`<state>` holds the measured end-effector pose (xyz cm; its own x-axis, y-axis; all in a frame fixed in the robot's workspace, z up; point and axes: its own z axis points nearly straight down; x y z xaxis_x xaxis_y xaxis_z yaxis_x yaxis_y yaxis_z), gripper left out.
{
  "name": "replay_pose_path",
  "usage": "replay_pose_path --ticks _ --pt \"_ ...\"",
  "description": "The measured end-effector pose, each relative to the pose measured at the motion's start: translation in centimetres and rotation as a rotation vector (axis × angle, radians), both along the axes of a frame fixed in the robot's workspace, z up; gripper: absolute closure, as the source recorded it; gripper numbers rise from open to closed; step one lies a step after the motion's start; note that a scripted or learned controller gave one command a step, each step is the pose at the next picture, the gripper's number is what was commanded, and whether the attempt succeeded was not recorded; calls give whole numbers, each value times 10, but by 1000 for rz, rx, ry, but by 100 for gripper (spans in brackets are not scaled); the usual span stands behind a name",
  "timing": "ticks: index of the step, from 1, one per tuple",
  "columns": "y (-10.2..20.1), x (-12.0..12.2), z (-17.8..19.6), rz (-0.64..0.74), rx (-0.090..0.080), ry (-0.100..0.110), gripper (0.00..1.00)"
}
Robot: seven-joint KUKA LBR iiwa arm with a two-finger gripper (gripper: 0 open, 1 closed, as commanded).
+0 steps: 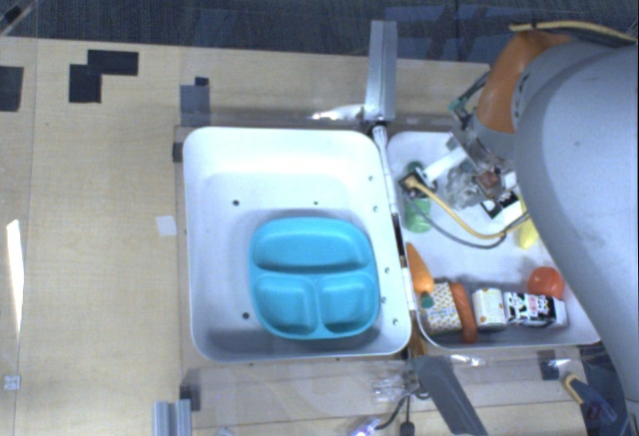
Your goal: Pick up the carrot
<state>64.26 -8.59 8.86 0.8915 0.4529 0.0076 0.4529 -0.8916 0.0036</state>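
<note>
The carrot [420, 270], a short orange cone, lies in the right bin [499, 339] against its left wall, tip pointing up and left. My gripper [467, 181] hangs over the upper middle of that bin, above and to the right of the carrot and well apart from it. A yellow cable loops beneath it. The grey arm with its orange band covers the bin's right side.
The left bin [215, 224] holds a blue divided tray [314, 276]. Around the carrot lie a green item [417, 216], an orange-red stick [460, 305], small printed boxes [511, 308], a red ball [545, 280] and a yellow piece [526, 235].
</note>
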Motion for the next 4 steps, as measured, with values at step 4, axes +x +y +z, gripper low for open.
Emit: replay_pose_path --ticks 4 --pt "41 -10 171 -265 3 2 100"
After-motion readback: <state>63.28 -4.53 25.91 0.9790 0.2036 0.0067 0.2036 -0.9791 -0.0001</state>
